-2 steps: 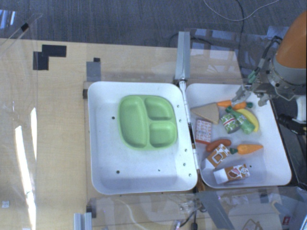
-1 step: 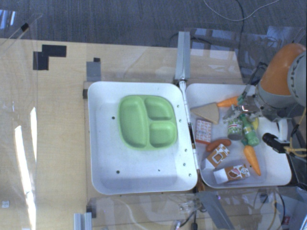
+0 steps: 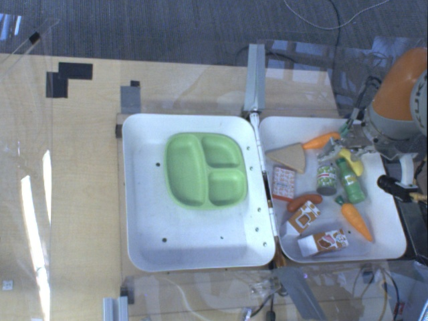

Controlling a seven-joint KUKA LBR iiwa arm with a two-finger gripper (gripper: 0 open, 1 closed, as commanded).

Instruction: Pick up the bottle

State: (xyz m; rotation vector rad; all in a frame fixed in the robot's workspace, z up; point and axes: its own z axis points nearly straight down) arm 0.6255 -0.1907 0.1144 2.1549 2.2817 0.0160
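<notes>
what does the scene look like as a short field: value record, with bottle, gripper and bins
bottle: green plastic bottle with yellow cap, lying in the right white bin
gripper: metal two-finger gripper over the bin's upper part, near the bottle's cap end
near bottle: small green can on one side, orange toy carrot below
left bin: shallow white bin bearing a green divided plate
task state: bottle not lifted
</notes>
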